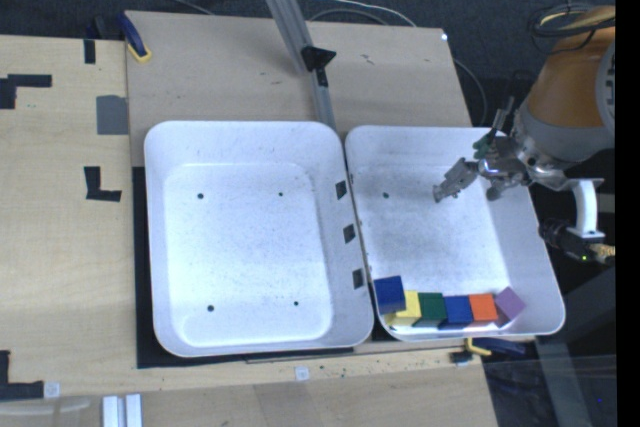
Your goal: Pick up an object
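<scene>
Several small blocks line the front wall of the right bin (520,245): a blue block (388,292), a yellow one (406,314), a green one (431,306), a second blue one (458,310), an orange one (483,307) and a purple one (509,301). My gripper (469,189) hangs over the back right part of that bin, well behind the blocks. It is open, its fingers spread apart with nothing between them.
The left bin (160,215) stands beside the right one, their rims touching. A slanted metal pole (282,0) reaches in from the back toward the gap between the bins. A blue and yellow clamp (135,37) lies at the bench's back left.
</scene>
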Motion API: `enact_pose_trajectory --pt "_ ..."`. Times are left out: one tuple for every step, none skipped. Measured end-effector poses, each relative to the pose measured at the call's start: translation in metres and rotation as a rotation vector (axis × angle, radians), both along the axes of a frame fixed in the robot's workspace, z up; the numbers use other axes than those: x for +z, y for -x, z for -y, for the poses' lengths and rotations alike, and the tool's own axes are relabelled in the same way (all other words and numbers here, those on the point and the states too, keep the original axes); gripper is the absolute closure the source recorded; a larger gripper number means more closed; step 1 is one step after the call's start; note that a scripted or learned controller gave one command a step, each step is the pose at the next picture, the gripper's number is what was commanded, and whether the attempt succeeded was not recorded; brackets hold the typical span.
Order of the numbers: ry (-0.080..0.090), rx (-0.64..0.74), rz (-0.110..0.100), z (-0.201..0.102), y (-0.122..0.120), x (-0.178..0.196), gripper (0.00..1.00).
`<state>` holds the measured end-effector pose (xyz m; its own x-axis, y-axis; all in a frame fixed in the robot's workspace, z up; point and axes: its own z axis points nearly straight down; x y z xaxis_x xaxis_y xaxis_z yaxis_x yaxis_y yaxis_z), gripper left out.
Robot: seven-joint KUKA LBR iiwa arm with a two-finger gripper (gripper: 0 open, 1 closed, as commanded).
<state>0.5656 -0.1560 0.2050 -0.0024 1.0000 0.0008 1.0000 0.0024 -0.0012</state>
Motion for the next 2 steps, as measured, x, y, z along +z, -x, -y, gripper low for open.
enact_pose_trajectory --pt "-0.002 0.003 -0.006 -0.062 0.026 -0.037 0.0" --pt "0.007 -0.006 0.009 0.027 0.003 0.059 0.0"
